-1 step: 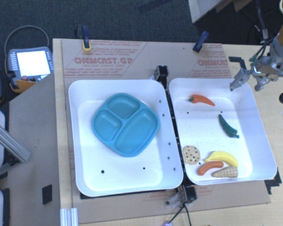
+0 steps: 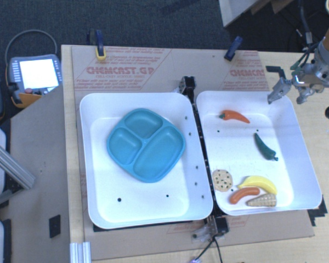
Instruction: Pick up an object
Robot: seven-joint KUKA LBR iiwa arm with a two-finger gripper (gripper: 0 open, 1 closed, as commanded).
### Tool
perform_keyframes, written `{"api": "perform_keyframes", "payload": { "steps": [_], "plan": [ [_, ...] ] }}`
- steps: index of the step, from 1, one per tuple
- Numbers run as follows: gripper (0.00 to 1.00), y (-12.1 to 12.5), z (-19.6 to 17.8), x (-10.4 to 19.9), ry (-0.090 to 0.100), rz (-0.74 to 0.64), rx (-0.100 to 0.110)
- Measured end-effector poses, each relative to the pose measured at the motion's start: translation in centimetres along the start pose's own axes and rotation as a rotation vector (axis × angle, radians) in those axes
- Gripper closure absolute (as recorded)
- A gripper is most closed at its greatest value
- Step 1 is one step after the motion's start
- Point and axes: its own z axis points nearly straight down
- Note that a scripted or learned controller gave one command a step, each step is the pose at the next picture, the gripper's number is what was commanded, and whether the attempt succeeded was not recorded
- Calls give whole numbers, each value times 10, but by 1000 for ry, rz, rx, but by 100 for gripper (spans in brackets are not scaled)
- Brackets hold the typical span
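My gripper hovers over the far right corner of the right bin, open, with nothing between its fingers. In that bin lie an orange carrot near the back, a dark green pepper in the middle, and at the front a cookie, a yellow banana, a red sausage and a waffle cone. The carrot is the nearest piece, to the gripper's lower left.
The left bin holds a blue divided plate. A black clamp sits between the bins at the back. A tablet lies off the bench at the upper left.
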Motion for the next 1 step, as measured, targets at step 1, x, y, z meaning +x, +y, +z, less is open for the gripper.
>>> {"api": "perform_keyframes", "payload": {
  "steps": [1],
  "plan": [
    [0,-9,53,-3,0,0,2]
  ]
}}
